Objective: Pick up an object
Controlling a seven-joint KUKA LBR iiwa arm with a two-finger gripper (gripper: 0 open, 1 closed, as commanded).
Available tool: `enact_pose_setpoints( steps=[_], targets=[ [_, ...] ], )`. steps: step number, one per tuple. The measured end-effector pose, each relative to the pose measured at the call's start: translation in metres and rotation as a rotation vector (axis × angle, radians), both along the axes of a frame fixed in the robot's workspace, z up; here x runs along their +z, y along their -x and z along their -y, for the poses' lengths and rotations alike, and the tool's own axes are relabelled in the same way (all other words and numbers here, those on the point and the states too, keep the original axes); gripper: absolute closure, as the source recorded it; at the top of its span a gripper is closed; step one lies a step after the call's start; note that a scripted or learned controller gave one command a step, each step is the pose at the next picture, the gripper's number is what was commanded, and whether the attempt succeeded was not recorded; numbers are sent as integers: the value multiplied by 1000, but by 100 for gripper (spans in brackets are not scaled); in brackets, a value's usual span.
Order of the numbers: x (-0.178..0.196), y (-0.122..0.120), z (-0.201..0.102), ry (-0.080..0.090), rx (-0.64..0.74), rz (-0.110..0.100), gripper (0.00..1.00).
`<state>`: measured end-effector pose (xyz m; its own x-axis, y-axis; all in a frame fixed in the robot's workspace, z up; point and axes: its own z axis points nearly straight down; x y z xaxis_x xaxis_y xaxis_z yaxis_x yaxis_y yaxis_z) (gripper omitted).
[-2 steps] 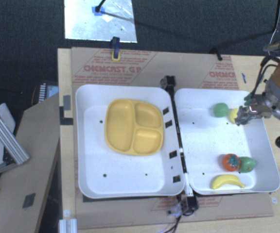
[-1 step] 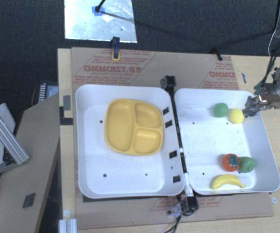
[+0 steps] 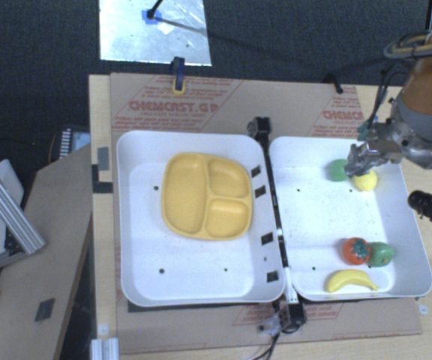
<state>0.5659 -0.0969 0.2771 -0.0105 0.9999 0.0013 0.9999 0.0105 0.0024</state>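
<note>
Where the counter (image 3: 103, 201) carries two white bins, a yellow divided plate (image 3: 205, 196) lies in the left bin (image 3: 137, 276), well left of the fingers (image 3: 364, 163). In the right bin (image 3: 306, 223), the fingers hang over a small green piece (image 3: 337, 170) and a pale yellow ball (image 3: 365, 181); their spread cannot be told. The ball looks light, smooth and rounded, likely slippery, best pinched across its middle. Nearer the front lie a tomato (image 3: 355, 250), a green fruit (image 3: 382, 253) and a banana (image 3: 350, 280).

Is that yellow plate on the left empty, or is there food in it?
Empty. The yellow plate lies flat in the left bin, and all three of its compartments show bare yellow.
</note>
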Motion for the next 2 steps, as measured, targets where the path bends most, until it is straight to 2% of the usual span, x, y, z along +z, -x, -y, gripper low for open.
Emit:
enact_pose_setpoints(
  steps=[2],
  targets=[
    [-9,-5,-98,-1,0,0,100]
  ],
)
